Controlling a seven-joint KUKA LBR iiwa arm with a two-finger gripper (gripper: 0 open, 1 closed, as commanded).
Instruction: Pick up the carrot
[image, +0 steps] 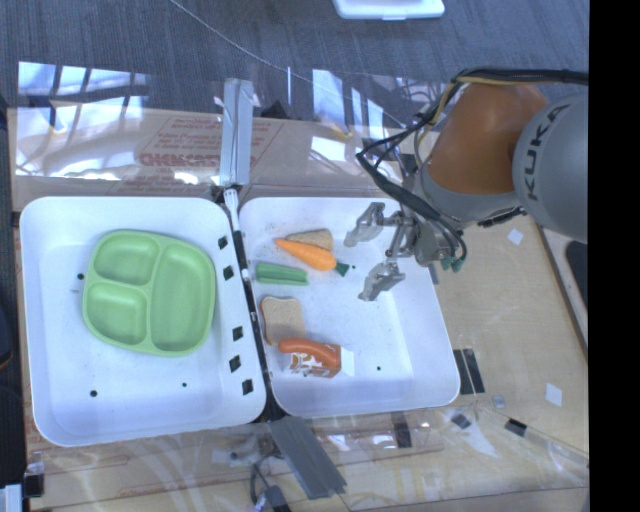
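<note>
The carrot (307, 255), orange with a small green tip at its right end, lies slantwise in the upper part of the right bin (420, 340), partly over a slice of bread. My gripper (368, 255) hangs over the same bin just to the right of the carrot, its two grey fingers (378, 281) spread open with nothing between them. A small gap separates the fingers from the carrot's green tip.
In the right bin lie a green bean-like stick (281, 272), a toast slice (284, 317) and a red-orange packet (311, 357). The left bin (50, 350) holds a green divided plate (150, 291). A ridge with black clips (240, 320) splits the bins.
</note>
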